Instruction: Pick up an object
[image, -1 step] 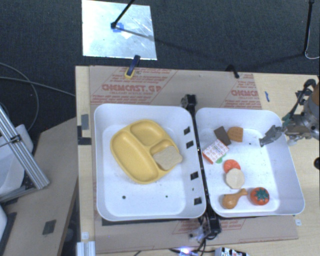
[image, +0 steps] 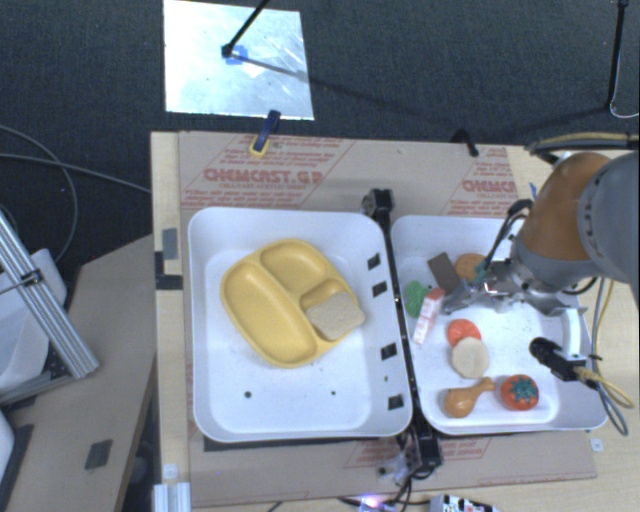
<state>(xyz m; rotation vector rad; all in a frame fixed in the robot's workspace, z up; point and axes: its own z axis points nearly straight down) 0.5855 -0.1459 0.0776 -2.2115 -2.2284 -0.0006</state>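
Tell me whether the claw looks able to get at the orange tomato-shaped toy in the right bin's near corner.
Probably yes. The orange tomato-shaped toy lies uncovered in the right white bin, with the tan drumstick toy just beside it. The claw hangs over the same bin.

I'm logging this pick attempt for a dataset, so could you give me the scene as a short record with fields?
left bin: holds a yellow divided tray with a tan bread slice lying on it
right bin: holds a drumstick, a tomato, a pale round slice, a red-orange piece, a green item and a white-and-red packet
arm: reaches in from the right over the right bin
gripper: low over the far-left part of the right bin
held object: none visible
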